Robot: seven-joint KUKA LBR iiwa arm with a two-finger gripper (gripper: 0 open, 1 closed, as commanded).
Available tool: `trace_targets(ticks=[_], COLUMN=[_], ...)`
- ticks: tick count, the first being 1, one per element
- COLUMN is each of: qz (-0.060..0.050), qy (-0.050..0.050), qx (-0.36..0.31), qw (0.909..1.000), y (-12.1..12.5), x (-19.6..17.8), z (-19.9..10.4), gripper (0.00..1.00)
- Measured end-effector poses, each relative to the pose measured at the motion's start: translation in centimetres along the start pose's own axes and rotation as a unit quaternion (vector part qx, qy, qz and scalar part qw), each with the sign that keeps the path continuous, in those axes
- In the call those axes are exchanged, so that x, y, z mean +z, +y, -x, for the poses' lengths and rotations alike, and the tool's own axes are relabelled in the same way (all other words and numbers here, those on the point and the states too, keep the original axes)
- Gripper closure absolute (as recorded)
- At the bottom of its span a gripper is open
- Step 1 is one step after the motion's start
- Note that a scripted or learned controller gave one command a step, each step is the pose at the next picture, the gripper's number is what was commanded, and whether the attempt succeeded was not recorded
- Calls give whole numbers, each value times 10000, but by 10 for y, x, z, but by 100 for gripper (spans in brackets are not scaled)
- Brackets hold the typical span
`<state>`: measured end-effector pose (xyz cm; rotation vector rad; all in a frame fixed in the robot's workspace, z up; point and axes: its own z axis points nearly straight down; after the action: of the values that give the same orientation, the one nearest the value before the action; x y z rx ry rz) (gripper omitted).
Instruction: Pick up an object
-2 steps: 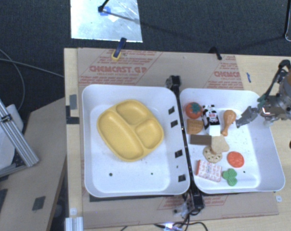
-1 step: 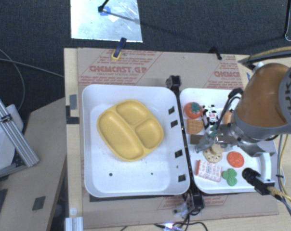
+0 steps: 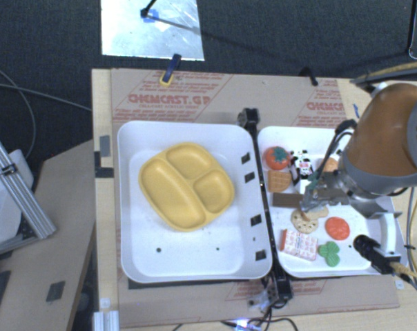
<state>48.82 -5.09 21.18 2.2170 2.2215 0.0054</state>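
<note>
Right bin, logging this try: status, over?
Pincer low in right bin, over cookie; grip unclear. Tomato, red slice, wafer loose. Yellow tray in left bin.

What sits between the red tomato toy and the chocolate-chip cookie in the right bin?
In the camera view, a tan cracker and a dark brown bar lie between the tomato and the cookie.

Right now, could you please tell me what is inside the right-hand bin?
The right bin holds a tomato, a cracker, a chocolate bar, a cookie, a red slice, a wafer and a green piece. The arm covers its far right corner.
</note>
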Motion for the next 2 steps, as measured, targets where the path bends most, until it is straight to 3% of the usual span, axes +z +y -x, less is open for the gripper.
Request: trace_targets(ticks=[1, 2], qz=[-28, -5], qy=[12, 15], qx=[-36, -55], qw=[10000, 10000], y=[-1, -1], x=[21, -7], z=[-51, -134], gripper=[100, 100])
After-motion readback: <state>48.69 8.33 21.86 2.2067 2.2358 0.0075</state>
